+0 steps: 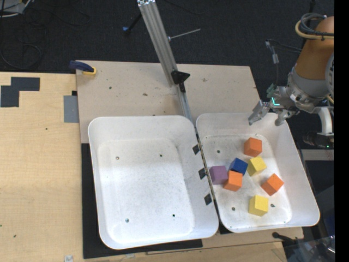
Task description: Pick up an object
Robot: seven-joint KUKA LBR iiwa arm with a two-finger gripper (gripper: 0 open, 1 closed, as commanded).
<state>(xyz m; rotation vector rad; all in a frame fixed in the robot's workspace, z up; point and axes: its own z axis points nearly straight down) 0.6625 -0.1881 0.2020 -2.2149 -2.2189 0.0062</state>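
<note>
I see 6 blocks lying in the right bin (305,201): an orange cube (252,146) nearest its far edge, a yellow cube (257,165) just beside a blue cube (238,166), a purple cube (218,174) touching a second orange cube (234,180), a third orange cube (272,184), and a second yellow cube (259,204) toward its near edge. The gripper (270,114) hangs over the bin's far right corner, fingers spread apart with nothing between them. The left bin (109,141) sits just beside it on the table (125,91).
</note>
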